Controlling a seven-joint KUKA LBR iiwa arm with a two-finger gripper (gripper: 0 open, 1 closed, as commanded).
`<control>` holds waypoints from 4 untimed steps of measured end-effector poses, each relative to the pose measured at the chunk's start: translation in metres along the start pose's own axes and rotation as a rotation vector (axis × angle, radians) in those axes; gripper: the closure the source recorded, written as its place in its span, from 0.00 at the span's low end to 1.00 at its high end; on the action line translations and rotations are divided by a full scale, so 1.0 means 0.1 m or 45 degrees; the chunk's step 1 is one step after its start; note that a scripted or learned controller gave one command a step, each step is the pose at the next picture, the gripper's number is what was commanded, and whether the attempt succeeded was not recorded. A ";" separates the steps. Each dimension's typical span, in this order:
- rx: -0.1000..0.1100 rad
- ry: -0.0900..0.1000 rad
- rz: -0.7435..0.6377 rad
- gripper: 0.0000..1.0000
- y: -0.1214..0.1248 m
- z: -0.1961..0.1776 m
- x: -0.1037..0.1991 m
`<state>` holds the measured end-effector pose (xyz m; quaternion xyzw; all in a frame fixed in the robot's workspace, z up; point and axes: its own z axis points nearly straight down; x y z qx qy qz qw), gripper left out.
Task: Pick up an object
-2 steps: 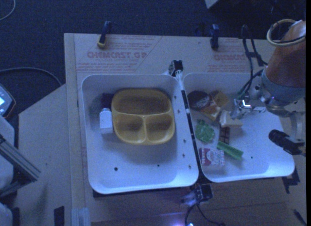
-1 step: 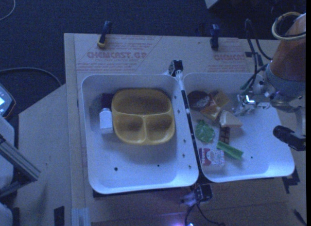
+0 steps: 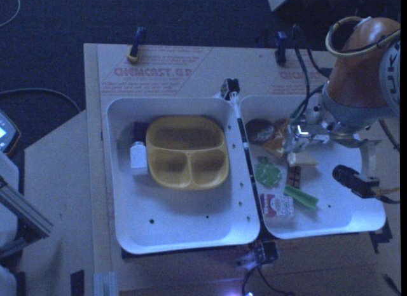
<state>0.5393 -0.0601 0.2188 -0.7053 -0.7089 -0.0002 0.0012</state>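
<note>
My gripper (image 3: 297,140) hangs low over the back of the right bin (image 3: 356,215), reaching in from the right under the orange wrist band. Just below it lies a pale cream block (image 3: 304,159). To its left sit a dark round brown item (image 3: 258,130) and a tan-orange piece (image 3: 275,143). Toward the front lie a green leafy item (image 3: 268,174), a small brown bar (image 3: 293,177), a green stick (image 3: 301,197) and a red and white packet (image 3: 278,205). The dim light and the wrist hide how the gripper meets the items.
The left bin (image 3: 184,228) holds a yellow divided plate (image 3: 187,151), a white bottle (image 3: 138,158) and a dark purple thing (image 3: 140,128). A black cylinder (image 3: 356,181) on the arm hangs over the right bin's right side. Clamps stand at the bench's back edge.
</note>
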 end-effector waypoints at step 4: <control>-0.004 -0.003 0.004 1.00 0.23 -0.10 1.02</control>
